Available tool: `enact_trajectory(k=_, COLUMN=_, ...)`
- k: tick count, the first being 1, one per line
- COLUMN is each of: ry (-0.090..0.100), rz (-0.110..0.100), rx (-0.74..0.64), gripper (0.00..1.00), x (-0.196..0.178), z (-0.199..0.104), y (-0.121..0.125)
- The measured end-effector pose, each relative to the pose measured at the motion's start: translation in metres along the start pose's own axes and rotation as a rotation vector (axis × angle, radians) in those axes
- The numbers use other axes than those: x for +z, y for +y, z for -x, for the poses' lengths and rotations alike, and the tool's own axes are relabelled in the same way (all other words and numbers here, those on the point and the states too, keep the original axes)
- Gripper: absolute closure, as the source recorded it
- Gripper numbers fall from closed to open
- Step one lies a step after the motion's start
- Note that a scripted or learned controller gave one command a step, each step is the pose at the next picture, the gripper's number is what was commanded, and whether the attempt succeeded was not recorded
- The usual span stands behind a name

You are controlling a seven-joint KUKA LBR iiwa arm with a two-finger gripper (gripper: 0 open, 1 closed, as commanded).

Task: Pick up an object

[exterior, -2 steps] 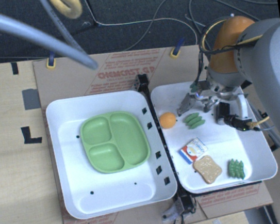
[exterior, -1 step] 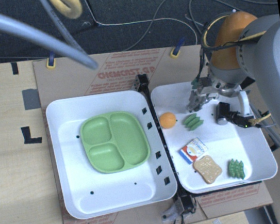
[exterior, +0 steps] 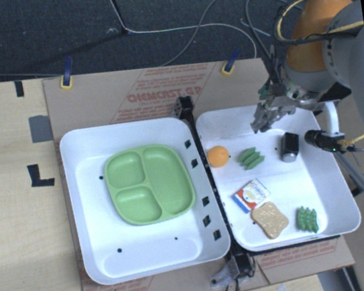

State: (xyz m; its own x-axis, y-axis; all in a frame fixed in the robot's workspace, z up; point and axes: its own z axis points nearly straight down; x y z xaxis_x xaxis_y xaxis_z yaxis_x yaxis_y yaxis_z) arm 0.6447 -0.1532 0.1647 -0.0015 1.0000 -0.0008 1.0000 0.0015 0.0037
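we see the arm point(exterior: 325, 32) reach from the right, gripper point(exterior: 263, 121) over the far side of the right bin point(exterior: 345, 200); we cannot tell its opening. cardboard point(exterior: 154, 93) covers the table point(exterior: 18, 227).

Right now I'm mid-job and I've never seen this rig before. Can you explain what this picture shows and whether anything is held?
This is a single camera fixed above the bench, looking down at a slant. The machine is a grey robot arm with an orange band, reaching in from the right. At its end is the gripper, its two-finger hand, which hangs over the back of the right bin.

Two shallow white bins sit side by side. The left bin holds a green divided plate. In the right bin lie an orange ball, a green pod, a small red, white and blue carton, a toast slice and another green piece.

Nothing appears to be held yet; all these items rest on the bin floor.
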Motion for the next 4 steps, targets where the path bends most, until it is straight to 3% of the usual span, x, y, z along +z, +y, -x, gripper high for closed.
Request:
enact_trajectory(k=1, ry=0.000, rz=0.001, rx=0.000, gripper=1.00, x=-0.054, z=0.000, y=0.001)
enact_trajectory(k=2, ry=0.001, rz=-0.004, rx=0.000, gripper=1.00, x=-0.058, z=-0.001, y=0.002)
enact_trajectory(k=4, ry=0.002, rz=-0.006, rx=-0.003, gripper=1.00, x=-0.062, z=-0.103, y=-0.024)
